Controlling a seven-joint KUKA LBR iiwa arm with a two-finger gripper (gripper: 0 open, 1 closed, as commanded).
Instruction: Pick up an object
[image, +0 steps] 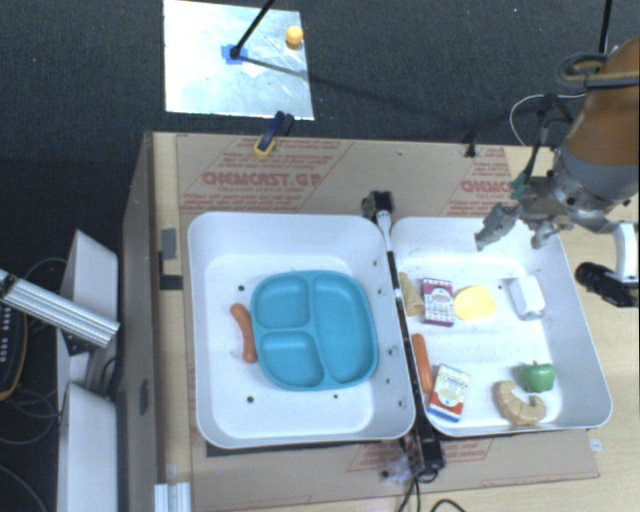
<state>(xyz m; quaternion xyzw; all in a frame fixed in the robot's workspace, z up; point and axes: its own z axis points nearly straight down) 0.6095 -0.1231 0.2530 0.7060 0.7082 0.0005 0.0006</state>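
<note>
Gripper (516, 226): hangs over the far right corner of the right bin (590, 340), fingers spread apart with nothing between them; one grey fingertip (488, 234) points toward the bin's far wall.

Right bin, contents:
- white block (526, 297), near the right wall, closest item to the gripper.
- yellow round piece (475, 303), mid-bin, just beside a small dark red carton (437, 301).
- tan piece (408, 291), against the left wall.
- orange-red sausage (422, 362), lying along the left wall, near side.
- red and white carton (449, 390), tilted, just beside the sausage.
- green pepper (538, 376), near right corner.
- croissant (520, 403), touching or nearly touching the pepper's near side.

Left bin (205, 330), contents:
- blue divided plate (313, 329), three compartments, centred.
- second orange sausage (243, 332), lying on the bin floor just left of the plate.

Both bins sit side by side on a brown printed board (260, 178). Beyond the board, a shiny sheet (205, 70) lies on dark carpet, bearing a small orange ball (293, 37).
</note>
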